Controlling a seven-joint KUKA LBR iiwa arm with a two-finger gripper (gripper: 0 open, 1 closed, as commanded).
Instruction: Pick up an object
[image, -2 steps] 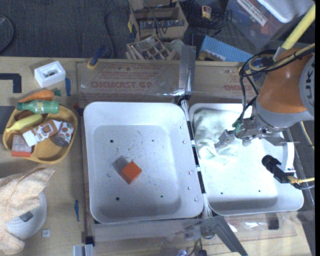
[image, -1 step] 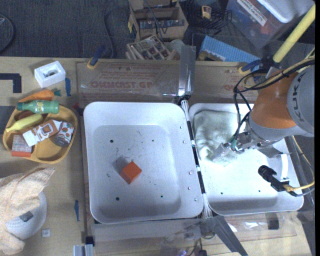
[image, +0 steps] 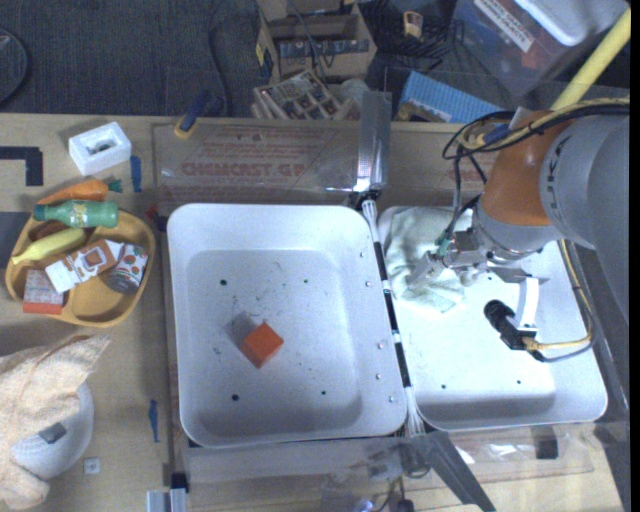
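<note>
While the claw (image: 447, 262) hovers over a white cloth (image: 415, 262) in the right bin (image: 520, 385) — grip unclear — an orange block (image: 264, 344) lies unpicked.

One fixed camera above the bench (image: 100, 420), slanting down on both white bins (image: 200, 400).

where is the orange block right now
The orange block lies on the floor of the left bin, slightly left of its middle, far from the gripper over the right bin.

An orange block (image: 264, 345) lies tilted, alone, near the left bin's (image: 200, 240) middle.
</note>
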